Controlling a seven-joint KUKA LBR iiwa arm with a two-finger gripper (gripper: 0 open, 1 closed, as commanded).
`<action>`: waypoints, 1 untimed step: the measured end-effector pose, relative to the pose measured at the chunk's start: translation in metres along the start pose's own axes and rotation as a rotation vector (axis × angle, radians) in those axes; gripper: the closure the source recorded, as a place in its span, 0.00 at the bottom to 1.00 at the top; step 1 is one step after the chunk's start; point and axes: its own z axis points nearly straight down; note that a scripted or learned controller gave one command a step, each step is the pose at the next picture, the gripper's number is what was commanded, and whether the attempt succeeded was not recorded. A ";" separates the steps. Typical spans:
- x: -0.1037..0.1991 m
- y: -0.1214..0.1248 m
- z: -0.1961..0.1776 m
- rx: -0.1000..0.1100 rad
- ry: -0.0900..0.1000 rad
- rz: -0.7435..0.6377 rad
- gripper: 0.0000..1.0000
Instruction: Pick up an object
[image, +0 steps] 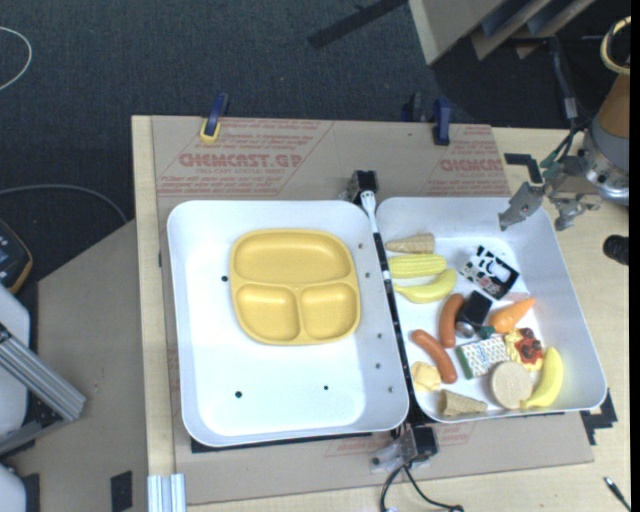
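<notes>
Dark carpet lay around a plywood bench in the camera view, and on it sat two shallow white bins side by side. A yellow divided tray rested in the left bin. Toy food crowded the right bin: two bananas just beside the divider, two sausages below them, an orange carrot, a black-and-white block, a round cracker and another banana against the near wall.

At the bin's far right corner hung the gripper, above the rim and well apart from the pile, with nothing between its fingers; how wide they stood could not be judged at that size.

Judging by look, the pieces were light, stiff, smooth plastic, likely to slip under a glancing pinch. The upper sausage seemed a fair choice, taken across its narrow middle, since a little clear floor showed on both sides
</notes>
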 end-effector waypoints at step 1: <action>0.000 0.003 -0.009 -0.014 -0.004 -0.003 0.00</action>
